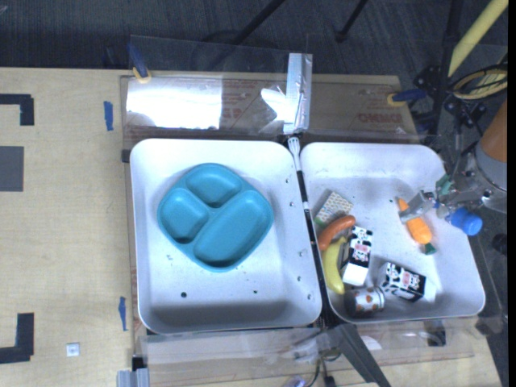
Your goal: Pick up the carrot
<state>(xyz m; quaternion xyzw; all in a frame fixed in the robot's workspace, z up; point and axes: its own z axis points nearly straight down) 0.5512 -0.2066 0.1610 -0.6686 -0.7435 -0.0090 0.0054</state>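
The arm is cut off by the frame's right edge, its gripper is too blurred to read, and the banana lies partly hidden under the hot dog.

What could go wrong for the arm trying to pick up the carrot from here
1. The carrot is small and lies close under the gripper, so a slightly off closure might nudge it away.
2. A similar orange piece lies beside the banana in the same right bin; the program might target the wrong one.
3. The milk carton lies nearby, where a pushed carrot could wedge.
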